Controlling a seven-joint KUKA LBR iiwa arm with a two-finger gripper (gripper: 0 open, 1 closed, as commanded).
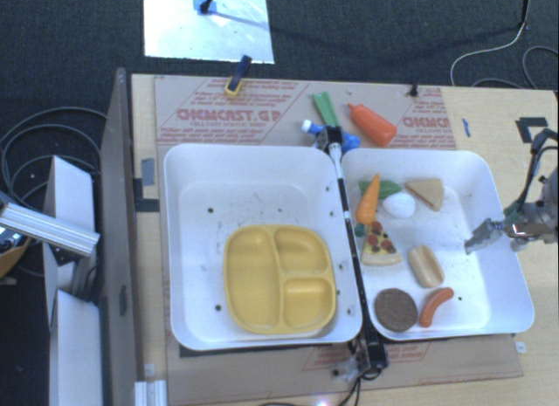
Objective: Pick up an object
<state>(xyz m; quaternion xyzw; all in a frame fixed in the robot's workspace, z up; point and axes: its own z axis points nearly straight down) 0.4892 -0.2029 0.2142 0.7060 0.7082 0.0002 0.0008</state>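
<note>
Hovering over the right bin (502, 260), the gripper (486, 234) carries nothing.

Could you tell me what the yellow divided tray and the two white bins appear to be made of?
The yellow divided tray looks like moulded plastic with a matte finish: uniform colour, rounded compartment walls. The left bin and right bin seem thin formed plastic, smooth and slightly glossy, with soft rounded rims; the left shows dark specks.

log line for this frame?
task: pick object | gripper: over right bin, right side, holding nothing | nearest: hot dog bun | left bin: yellow tray
</note>
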